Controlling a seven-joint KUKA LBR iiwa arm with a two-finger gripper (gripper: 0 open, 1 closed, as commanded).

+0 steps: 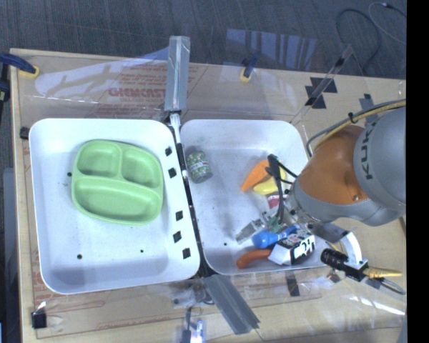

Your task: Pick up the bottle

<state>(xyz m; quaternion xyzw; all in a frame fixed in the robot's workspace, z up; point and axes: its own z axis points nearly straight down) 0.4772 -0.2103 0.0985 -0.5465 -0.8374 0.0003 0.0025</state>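
While the arm (350, 174) leans over the right bin (222, 138), we can't tell if its gripper (275, 224) (down among toys) holds the bottle (198, 165).

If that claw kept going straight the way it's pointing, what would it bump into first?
Probably the clutter under it: the gripper points down into the right bin, over a blue item in the pile. Depth is unclear from above.
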